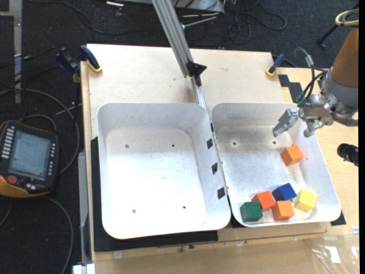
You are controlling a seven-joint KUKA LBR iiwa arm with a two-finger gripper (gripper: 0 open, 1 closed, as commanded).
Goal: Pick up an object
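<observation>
Above the right bin (228, 124), hand (296, 124) spread wide, just beyond a lone orange cube (292, 154).

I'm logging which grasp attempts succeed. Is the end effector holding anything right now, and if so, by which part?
Nothing is held. The end effector hangs open above the right bin, its fingers apart with nothing between them. The nearest orange cube lies loose on the bin floor below it.

No text, label, brand or number can be read in this view. The teach pendant (27, 160) on the floor at the left has a lit screen, but what it displays is too small and blurred to read. The small black marks on the inner wall of the right bin (215, 153) carry no legible signs.
</observation>
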